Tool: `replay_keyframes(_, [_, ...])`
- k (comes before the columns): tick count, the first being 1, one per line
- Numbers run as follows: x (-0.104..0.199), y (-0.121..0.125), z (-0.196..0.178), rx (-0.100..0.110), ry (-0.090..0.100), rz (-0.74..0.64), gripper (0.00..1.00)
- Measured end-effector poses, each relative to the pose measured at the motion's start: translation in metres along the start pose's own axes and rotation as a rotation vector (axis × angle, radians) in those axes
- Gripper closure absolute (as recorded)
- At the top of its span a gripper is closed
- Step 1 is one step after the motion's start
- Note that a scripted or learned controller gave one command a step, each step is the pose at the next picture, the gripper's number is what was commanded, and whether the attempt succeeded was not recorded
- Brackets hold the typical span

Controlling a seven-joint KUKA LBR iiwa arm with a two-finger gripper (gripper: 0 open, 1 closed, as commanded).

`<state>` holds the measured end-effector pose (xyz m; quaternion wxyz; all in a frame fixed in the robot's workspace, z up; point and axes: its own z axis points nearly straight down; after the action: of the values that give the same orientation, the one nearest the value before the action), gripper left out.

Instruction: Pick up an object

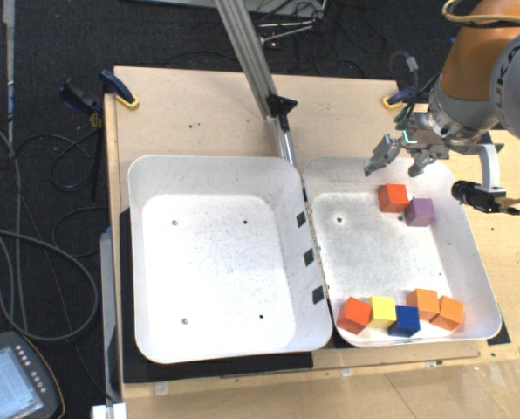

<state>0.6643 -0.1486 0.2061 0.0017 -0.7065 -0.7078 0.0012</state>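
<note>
My gripper (401,159) hangs over the far edge of the right bin (400,251), its fingers spread apart with nothing between them. Just in front of it lie an orange block (393,197) and a purple block (420,211), side by side near the bin's far right. Along the near edge of the same bin sits a cluster: an orange-red block (355,314), a yellow block (383,308), a blue block (407,320) and two orange blocks (427,302) (450,312).
The left bin (212,256) lies beside the right one. A slanted metal pole (251,59) crosses the bench's far side and ends at a black clamp between the bins. Clamps grip the bench's far corners.
</note>
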Motion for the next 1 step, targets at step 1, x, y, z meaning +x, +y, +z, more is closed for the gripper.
replay_keyframes(1, [0.0001, 0.001, -0.0027, -0.004, -0.002, -0.002, 0.0])
